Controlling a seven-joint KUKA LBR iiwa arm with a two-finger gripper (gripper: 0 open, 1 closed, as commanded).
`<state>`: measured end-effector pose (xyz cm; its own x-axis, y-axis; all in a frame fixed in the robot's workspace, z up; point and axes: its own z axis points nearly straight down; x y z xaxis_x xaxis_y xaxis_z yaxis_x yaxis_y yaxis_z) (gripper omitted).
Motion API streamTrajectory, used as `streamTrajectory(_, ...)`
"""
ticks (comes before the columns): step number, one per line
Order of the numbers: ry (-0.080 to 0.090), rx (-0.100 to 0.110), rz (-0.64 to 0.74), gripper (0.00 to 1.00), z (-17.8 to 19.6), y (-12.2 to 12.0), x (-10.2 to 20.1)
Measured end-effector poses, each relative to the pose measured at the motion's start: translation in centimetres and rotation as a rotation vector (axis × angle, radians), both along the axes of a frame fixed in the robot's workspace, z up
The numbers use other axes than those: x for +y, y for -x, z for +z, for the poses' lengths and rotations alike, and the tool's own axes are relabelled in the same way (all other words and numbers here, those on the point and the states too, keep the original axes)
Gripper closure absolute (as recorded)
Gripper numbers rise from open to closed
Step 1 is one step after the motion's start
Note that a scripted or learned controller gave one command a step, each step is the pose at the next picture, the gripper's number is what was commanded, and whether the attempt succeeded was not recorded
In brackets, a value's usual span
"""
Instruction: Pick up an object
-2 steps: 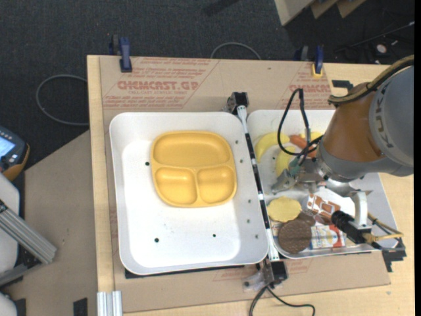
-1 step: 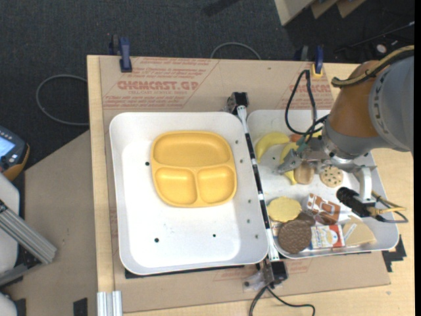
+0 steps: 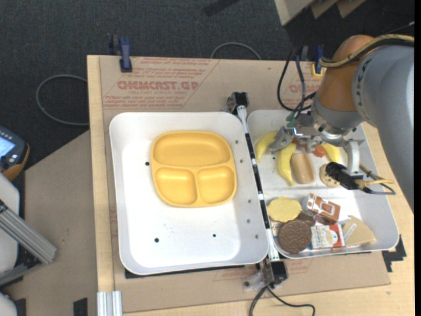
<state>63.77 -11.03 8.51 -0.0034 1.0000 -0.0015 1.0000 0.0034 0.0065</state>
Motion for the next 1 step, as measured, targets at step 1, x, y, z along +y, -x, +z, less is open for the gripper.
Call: streamTrajectory(1, 0.0, 0.001, -0.002, 1.0, 1.05, 0.18, -0.07)
